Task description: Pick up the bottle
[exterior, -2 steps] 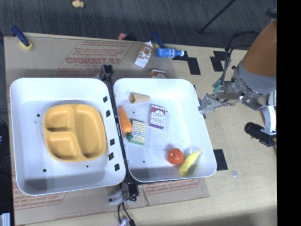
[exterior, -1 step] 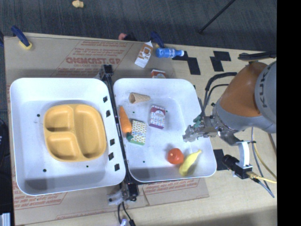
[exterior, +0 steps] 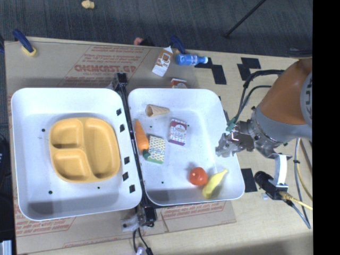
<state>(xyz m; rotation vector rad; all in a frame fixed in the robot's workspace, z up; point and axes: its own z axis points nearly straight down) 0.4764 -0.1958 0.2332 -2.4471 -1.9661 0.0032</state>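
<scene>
Far up and to the left of the fingers [exterior: 224, 146], outside the bins, the small blue plastic bottle [exterior: 189, 60] lies on its side on the flat counter [exterior: 234, 230]. I cannot tell how the fingers stand. Just left of them is the right bin [exterior: 212, 97], smooth and white, with a curved yellow banana [exterior: 213, 183], a round tomato [exterior: 197, 176], a long orange carrot [exterior: 141, 135] and a pointed cone [exterior: 156, 110].
</scene>
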